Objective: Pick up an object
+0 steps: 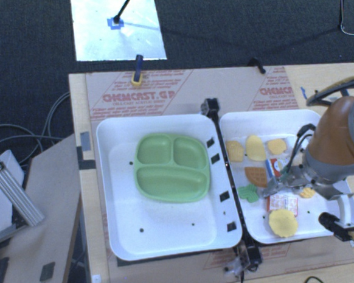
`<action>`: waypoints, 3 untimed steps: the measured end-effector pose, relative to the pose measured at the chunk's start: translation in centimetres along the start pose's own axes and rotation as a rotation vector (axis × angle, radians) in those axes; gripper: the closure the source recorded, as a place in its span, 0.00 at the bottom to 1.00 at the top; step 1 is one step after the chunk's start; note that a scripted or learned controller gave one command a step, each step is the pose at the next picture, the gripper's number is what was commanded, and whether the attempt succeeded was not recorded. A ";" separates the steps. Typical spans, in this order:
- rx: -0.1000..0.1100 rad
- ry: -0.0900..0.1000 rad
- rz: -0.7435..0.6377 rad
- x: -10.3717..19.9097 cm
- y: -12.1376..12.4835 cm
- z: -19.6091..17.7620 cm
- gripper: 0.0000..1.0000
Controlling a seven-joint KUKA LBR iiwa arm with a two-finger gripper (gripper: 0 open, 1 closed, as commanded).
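While the green tray sits in the neighbouring bin, the jaws hover over scattered toy food; their opening cannot be told.

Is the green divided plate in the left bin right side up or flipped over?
Right side up: the green divided plate shows its three recessed compartments facing upward, lying flat in the left bin.

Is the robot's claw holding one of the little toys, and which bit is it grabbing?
I can't tell. The gripper is low in the right bin, among the small toys beside a white packet, but nothing clearly shows between its tips.
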State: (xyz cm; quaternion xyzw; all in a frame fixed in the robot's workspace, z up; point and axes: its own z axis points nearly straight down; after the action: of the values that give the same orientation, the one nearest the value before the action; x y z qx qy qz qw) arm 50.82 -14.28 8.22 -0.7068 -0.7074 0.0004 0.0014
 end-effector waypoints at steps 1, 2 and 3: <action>-0.005 -0.001 -0.001 0.0 0.1 -1.2 1.00; -0.007 -0.003 0.001 -0.3 -0.4 -5.8 1.00; -0.008 -0.003 -0.005 0.5 0.0 -10.5 1.00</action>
State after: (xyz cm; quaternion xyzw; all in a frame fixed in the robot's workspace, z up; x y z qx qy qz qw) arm 50.84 -13.83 18.67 -0.7052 -0.7090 -0.0016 -0.0024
